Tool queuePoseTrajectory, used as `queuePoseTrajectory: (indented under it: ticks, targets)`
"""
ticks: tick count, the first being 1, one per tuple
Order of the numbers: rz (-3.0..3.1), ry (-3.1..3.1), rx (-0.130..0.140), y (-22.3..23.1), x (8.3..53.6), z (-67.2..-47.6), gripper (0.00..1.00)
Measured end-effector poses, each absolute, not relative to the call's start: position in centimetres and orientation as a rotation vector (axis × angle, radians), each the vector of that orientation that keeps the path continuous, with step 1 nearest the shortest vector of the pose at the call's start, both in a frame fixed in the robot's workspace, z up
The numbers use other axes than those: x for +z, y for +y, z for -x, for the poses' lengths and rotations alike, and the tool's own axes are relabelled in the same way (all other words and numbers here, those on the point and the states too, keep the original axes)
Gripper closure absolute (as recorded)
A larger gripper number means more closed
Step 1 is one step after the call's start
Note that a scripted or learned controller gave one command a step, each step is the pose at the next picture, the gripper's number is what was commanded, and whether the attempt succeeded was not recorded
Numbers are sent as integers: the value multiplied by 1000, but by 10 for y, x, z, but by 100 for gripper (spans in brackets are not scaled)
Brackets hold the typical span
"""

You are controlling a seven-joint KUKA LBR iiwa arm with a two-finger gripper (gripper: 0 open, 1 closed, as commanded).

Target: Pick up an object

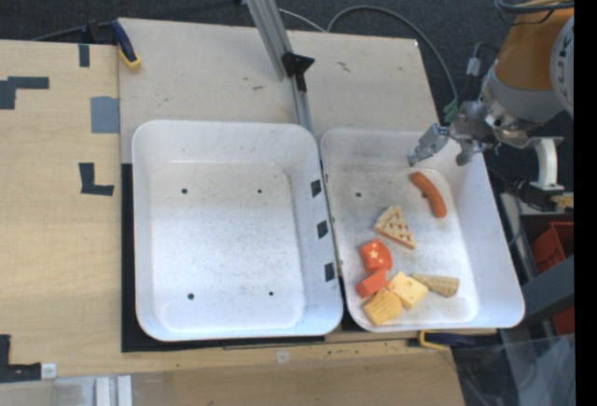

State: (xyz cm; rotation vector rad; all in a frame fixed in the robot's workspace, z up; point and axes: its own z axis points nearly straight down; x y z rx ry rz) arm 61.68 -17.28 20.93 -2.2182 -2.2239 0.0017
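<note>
toys lie bunched in the right bin [485,236], toward its near half: a red sausage [430,193] farthest back, a tan wedge [395,228] below it, then a red tomato piece [376,256], an orange chunk [371,283], two yellow cheese blocks [396,298] and a pale cone [438,284]. the left bin [149,208] holds no toys, so any pick must come from the right one. the gripper [446,145] hangs over the right bin's far right corner (carrying nothing), its fingers spread, just beyond the sausage, which looks the likeliest target since it lies apart from the cluster.
</note>
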Motion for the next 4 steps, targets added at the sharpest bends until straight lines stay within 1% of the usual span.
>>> queuePoseTrajectory:
  ticks: [1, 3, 4]
  targets:
    - [2218, -2224, 2, -173, 209, -617, 0]
    - [2216, -2219, 8, -179, 100, -595, 0]
    - [2218, -2222, 5, -178, 88, -595, 0]
